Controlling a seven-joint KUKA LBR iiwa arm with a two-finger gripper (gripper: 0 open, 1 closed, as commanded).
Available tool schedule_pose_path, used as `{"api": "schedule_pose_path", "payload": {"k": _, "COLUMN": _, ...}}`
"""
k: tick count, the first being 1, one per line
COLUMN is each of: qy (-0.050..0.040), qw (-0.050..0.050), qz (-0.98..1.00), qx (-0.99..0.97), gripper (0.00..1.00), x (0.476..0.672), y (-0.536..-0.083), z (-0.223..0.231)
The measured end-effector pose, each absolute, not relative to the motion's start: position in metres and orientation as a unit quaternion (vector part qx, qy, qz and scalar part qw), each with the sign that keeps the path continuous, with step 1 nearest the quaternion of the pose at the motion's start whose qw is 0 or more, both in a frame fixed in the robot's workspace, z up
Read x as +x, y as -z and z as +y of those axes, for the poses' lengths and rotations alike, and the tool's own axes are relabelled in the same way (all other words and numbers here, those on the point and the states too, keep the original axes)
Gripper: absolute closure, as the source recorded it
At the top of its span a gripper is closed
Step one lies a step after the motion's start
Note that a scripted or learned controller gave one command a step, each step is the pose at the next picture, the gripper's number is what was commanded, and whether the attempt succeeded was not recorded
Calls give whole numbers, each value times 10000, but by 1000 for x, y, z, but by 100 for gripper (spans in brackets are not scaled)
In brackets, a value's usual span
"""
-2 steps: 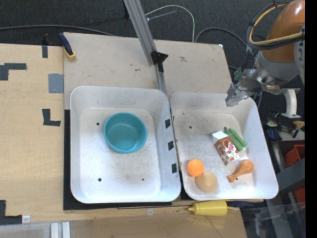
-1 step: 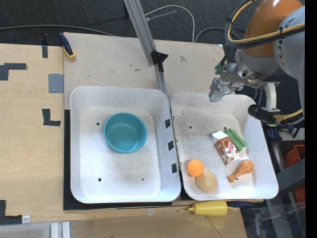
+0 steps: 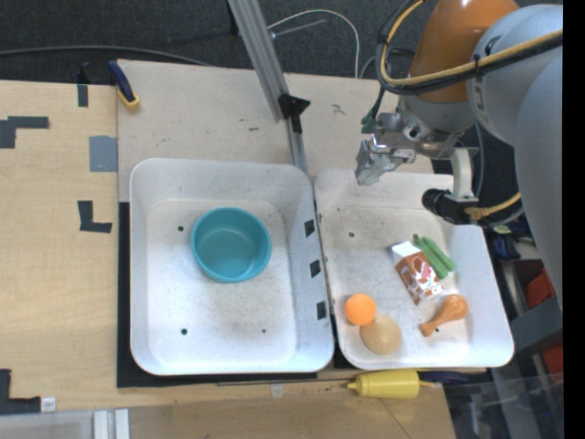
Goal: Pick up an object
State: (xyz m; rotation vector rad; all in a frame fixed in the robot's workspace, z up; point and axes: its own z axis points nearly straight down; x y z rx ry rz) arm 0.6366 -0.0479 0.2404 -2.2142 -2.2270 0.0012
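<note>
A pale wooden tabletop (image 3: 55, 245) carries two shallow white bins side by side. The left bin (image 3: 219, 346) holds a teal bowl (image 3: 231, 244), upright, near its middle. The right bin (image 3: 475, 341) holds the small things, all in its nearer half: a red-and-white packet (image 3: 419, 275) with a green stick-like piece (image 3: 433, 255) just beside it, an orange drumstick-shaped toy (image 3: 445, 314), a tan rounded lump (image 3: 381, 335) and an orange ball (image 3: 360, 309) touching that lump. A yellow bottle (image 3: 388, 384) lies on the tabletop just outside this bin's near rim. The grey arm's hand (image 3: 370, 167) hangs above the right bin's far rim, well apart from the objects, with nothing between its fingers; whether they are spread or closed I cannot tell.
</note>
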Motion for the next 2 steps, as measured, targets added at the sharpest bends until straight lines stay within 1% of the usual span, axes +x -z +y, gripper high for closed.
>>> {"api": "schedule_pose_path", "payload": {"k": 1, "qy": -2, "qw": 7, "qz": -7094, "qx": -7048, "gripper": 100, "x": 649, "y": -235, "z": 7}}
{"api": "schedule_pose_path", "payload": {"k": 2, "qy": 0, "qw": 8, "qz": -7096, "qx": -7046, "gripper": 100, "x": 648, "y": -241, "z": 62}}
